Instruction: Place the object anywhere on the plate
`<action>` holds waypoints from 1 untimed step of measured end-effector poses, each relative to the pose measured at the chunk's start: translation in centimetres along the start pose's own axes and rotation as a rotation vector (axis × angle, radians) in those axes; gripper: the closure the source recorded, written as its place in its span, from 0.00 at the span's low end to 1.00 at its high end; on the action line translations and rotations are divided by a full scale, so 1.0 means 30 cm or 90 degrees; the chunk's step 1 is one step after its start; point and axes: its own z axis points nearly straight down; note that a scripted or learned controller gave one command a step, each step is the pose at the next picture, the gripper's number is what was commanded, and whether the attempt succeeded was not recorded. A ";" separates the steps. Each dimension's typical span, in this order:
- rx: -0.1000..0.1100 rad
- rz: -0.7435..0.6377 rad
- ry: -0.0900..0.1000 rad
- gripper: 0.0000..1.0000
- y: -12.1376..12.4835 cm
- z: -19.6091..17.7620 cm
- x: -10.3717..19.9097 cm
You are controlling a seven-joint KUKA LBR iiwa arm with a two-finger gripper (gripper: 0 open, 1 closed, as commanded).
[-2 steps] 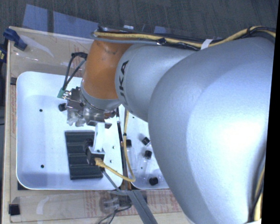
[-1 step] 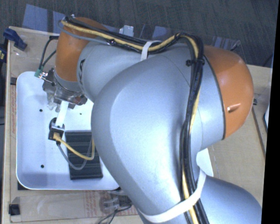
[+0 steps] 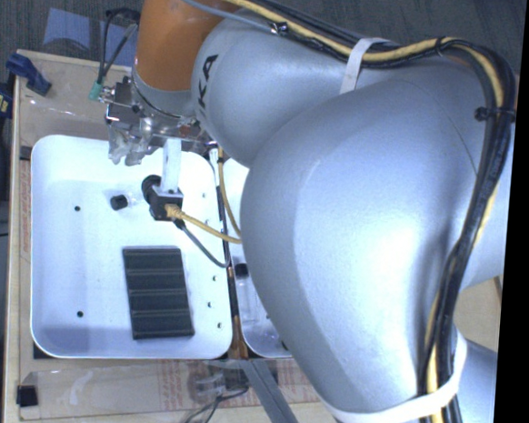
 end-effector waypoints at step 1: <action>0.005 -0.206 -0.002 1.00 -0.271 0.127 -0.151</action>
